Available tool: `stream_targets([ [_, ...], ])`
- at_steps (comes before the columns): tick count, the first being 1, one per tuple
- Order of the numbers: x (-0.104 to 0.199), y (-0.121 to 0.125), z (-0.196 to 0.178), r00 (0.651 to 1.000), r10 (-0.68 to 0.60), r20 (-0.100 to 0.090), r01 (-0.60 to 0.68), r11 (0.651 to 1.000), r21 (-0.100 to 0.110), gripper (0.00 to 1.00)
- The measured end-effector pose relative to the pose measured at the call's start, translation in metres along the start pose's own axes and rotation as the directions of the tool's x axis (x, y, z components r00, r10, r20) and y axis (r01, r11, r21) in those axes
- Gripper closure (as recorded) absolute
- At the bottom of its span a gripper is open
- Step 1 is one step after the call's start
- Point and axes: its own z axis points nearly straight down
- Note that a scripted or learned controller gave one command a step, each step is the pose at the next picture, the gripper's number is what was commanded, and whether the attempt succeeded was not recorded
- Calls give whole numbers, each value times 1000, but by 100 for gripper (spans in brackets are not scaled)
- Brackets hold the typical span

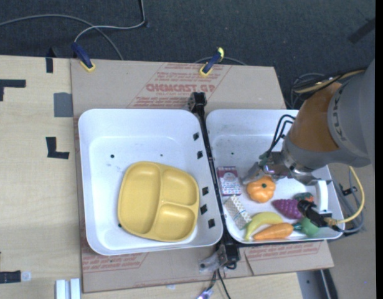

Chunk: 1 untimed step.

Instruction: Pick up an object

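Where the right bin [241, 124] meets its near rim, the toys crowd together: a carrot [273, 231] lies along that edge, a banana [263, 220] curves just behind and touching it, and a green piece [310, 227] sits at the carrot's right end. A silvery foil-like packet [238, 210] rests to the left of the banana, close to the divider. Behind these come a purple bunch of grapes [287, 208], a round orange pumpkin-like fruit [261, 190] with a green stem, and a small pink-and-white packet [228, 180] near the divider. The far half of this bin's floor is bare white, leaving open room there.

The gripper [269, 167] hangs just above and behind the orange fruit; whether its fingers are apart or together cannot be told, as the wrist hides them. The grey arm [356, 120] with its orange band [316, 120] enters from the right, and a black cable loops beside it.

The left bin [101, 132] holds one item: a glossy yellow plastic plate [158, 200] with three compartments and rounded corners, set toward the near side, with bare floor behind it.

Both bins are smooth white plastic, joined by a black clip [198, 101] at the far rim. They rest on printed brown cardboard [172, 83], held by a blue clamp [84, 56] and a yellow one [212, 63], over a pale wooden bench [26, 185]. Beyond lies dark carpet [241, 17] with a thin cable [141, 8].
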Motion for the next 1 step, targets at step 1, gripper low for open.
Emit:
stream_targets([
  [1, 71, 50, -88, 1000, -2, -4, 2, 1000, 6, 100],
])
